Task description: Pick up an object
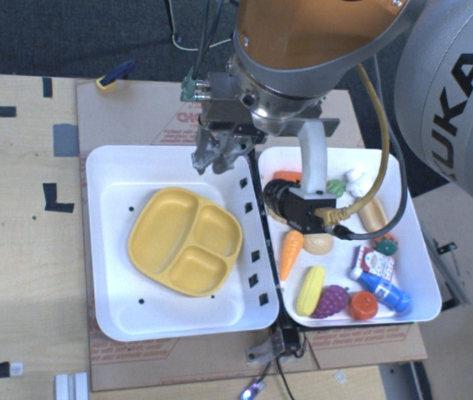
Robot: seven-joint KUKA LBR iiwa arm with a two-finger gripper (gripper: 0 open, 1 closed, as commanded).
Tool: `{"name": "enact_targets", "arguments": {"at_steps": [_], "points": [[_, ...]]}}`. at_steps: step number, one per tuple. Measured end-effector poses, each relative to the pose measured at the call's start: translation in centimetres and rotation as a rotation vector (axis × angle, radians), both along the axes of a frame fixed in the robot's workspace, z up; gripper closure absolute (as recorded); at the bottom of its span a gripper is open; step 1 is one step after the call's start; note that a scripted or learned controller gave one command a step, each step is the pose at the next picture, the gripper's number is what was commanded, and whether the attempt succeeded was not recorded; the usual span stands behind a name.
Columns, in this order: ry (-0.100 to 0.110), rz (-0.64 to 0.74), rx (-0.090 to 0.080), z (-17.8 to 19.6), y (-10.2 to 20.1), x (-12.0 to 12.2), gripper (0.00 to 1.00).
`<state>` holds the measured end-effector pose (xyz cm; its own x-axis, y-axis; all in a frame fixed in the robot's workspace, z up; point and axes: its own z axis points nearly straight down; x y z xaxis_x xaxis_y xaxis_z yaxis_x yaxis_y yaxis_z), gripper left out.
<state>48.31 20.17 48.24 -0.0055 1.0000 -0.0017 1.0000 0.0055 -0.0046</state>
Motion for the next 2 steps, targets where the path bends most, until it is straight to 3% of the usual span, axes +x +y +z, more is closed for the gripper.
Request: {"name": "enact_targets", "arguments": {"at_steps": [1, 2], "points": [[0.002, -0.001, -0.001, -5.8, 3.3, 0.0, 1.00], [-0.002, -0.001, -0.001, -4.4, 3.2, 0.0, 1.00]]}}
